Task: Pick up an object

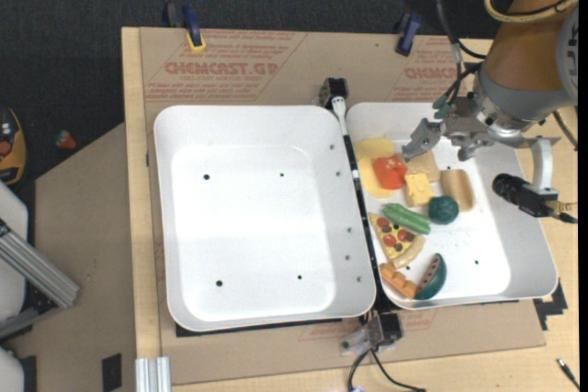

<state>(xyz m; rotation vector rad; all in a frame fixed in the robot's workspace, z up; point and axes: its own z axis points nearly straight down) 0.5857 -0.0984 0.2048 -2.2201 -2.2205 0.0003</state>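
Several toy foods lie in the left half of the right bin: a yellow cheese slice, a red tomato piece, a yellow block, a tan bread roll, a teal ball, a green cucumber, a pizza slice, an orange carrot and a watermelon wedge. My gripper hangs over the back of this bin, just behind the tomato and the bread roll. Its fingers stand spread, with nothing between them.
The left bin lies beside the right one, and their rims meet along a black clip strip. A black cable fitting juts over the right bin's right side. Blue clamps hold the board's back edge.
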